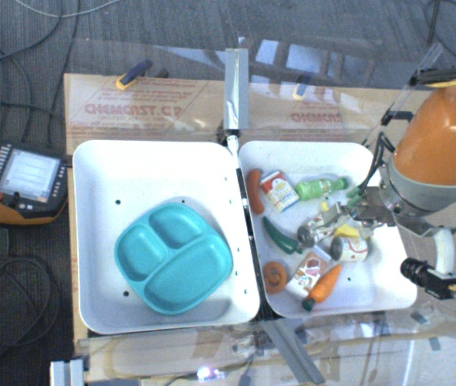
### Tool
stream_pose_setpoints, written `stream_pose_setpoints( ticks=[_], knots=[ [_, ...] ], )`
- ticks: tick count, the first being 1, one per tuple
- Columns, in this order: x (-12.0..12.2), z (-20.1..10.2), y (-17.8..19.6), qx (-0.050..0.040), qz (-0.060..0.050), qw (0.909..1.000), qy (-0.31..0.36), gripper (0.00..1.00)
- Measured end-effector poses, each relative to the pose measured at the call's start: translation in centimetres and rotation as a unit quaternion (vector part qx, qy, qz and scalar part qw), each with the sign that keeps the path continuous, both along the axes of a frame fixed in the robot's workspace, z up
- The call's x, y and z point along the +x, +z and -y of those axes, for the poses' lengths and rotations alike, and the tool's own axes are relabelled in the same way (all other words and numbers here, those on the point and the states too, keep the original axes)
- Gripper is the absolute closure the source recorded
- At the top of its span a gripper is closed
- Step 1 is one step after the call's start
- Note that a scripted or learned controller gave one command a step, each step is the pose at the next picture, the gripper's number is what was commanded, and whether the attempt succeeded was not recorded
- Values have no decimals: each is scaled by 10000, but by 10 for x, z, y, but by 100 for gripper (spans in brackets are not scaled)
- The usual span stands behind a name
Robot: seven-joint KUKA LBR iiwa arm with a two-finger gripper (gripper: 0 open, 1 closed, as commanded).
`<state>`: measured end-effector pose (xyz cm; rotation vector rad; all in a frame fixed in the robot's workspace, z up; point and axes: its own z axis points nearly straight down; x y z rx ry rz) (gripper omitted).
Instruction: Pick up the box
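End effector (324, 222) hovers low in the right bin (388, 292), grip state unclear, just right of the green pepper (280, 236), likely lining up on the small box (308, 271) lying loose just below it, beside the carrot (324, 285).

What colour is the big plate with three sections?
Turquoise blue divided plastic plate, seen in the camera view.

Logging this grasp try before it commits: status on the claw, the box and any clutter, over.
Claw low in right white bin, grip unclear. Small red-and-white carton box lying free, up-left of claw. Green bottle, dark green pepper, red sausage crowd it.
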<state>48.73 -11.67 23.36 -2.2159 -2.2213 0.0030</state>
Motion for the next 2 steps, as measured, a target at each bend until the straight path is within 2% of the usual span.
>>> stream_pose_setpoints(
  ticks=[1,2],
  knots=[
    [62,-12,-33,-8,5,9998,203,0],
    [152,-5,-119,-16,17,9951,992,0]
  ],
)
